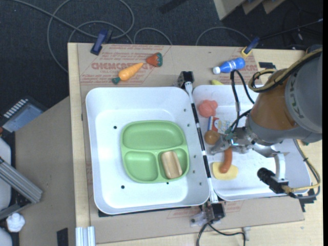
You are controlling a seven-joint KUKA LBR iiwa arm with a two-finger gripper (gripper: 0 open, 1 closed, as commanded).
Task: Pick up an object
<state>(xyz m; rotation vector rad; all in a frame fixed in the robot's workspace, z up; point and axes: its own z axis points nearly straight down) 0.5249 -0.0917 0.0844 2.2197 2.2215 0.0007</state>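
In the right bin (266, 188) lie a pink lump (207, 107), a brown ball (211, 136), an orange sausage (226, 160) and a yellow slice (226, 173) under the sausage's lower end. My gripper (224, 145) is low in this bin, just above the sausage's top end and right of the brown ball. The grey arm with its orange band (271, 111) covers the bin's right half. I see nothing lifted. The left bin (102, 137) holds a green divided plate (148, 142) with a bread roll (171, 164) in its lower right compartment.
A small white and red packet (215, 123) lies between the pink lump and the brown ball. On the bench behind the bins lie a toy carrot (134, 69) and a blue and white bottle (229, 65). Black cables hang along the arm.
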